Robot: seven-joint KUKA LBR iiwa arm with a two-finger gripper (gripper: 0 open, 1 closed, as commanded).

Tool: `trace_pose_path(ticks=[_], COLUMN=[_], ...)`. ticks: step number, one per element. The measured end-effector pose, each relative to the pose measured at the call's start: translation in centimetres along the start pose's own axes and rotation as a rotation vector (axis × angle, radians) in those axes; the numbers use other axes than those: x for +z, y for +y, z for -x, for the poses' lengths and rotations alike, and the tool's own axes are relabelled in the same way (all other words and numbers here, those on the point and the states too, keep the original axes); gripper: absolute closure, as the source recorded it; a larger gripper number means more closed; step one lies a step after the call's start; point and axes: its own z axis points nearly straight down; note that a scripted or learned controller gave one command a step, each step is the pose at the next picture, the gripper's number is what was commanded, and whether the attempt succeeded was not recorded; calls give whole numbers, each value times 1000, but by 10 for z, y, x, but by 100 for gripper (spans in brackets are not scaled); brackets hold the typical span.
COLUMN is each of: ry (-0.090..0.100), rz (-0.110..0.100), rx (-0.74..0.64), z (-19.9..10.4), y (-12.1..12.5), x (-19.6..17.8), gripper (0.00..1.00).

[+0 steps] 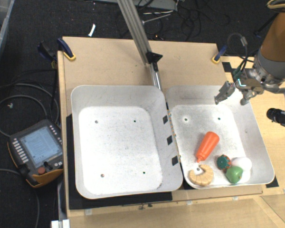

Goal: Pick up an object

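I see the pickable things bunched in the near right corner of the right bin (256, 141). An orange carrot-shaped toy (207, 145) lies tilted, its narrow end pointing down toward a tan ring-shaped piece (201, 175) that sits just beside it at the bin's near edge. To the right of those are a small dark green ball (223, 162), a brighter green round object (234, 174) and a white rounded object (242, 164), the three packed close together, though I cannot tell which of them actually touch.

My pincer (234, 94) hangs over the far right part of that same bin, well apart from the cluster. Its two fingers are spread, with bare space between them and nothing gripped. Above it the grey wrist runs up into the orange band of the arm (275, 42) at the right edge of the view.

The left bin (85, 99) lies alongside, touching the right one along the middle seam. Both rest on the tan wooden surface (114, 61). A slanted metal pole (135, 25) crosses the far side of it, and a handheld control pendant (37, 150) lies on the dark floor at the left
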Motion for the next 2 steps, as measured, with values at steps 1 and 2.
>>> trace_pose_path(ticks=[1,2], ry=[0,0], rz=[3,-2], rx=[0,2], z=[0,2], y=[0,-2], x=[-2,62], gripper=[0,0])
